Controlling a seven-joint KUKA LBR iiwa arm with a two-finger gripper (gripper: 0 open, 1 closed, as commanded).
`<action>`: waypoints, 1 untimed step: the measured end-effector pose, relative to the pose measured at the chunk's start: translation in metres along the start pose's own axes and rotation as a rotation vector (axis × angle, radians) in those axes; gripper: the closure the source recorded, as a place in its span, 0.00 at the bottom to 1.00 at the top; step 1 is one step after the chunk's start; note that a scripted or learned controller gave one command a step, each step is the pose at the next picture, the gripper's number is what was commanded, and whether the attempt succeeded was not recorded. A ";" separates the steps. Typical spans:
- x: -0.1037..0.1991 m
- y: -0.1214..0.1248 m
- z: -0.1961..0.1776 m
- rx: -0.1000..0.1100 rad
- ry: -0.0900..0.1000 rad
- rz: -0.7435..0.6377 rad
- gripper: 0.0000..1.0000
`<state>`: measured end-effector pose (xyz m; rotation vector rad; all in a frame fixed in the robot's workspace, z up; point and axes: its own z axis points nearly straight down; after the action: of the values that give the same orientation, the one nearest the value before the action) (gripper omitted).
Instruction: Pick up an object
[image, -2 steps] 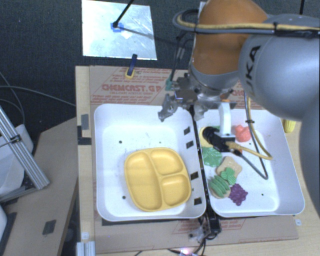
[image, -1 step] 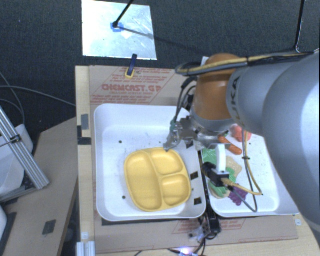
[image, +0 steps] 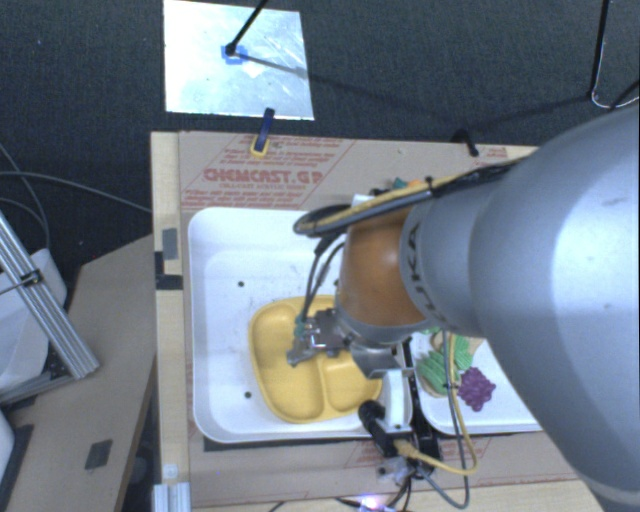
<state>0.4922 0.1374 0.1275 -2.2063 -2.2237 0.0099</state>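
Evidently the chief risk was a miss: the yellow dish (image: 300, 370) looked broad, shallow and smooth, so a closing pinch might have slid off its rim or merely nudged it across the left bin (image: 215, 300). The dish lay flat in that bin's lower half, and the gripper (image: 312, 340) hung right over its upper middle, the arm's bulk hiding the tips. Whether the gripper was spread or pinched, I could not tell; nothing showed it grasping the dish
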 end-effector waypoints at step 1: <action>0.050 0.000 0.033 -0.019 -0.001 0.011 0.00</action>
<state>0.4916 0.1877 0.0949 -2.2283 -2.2215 -0.0108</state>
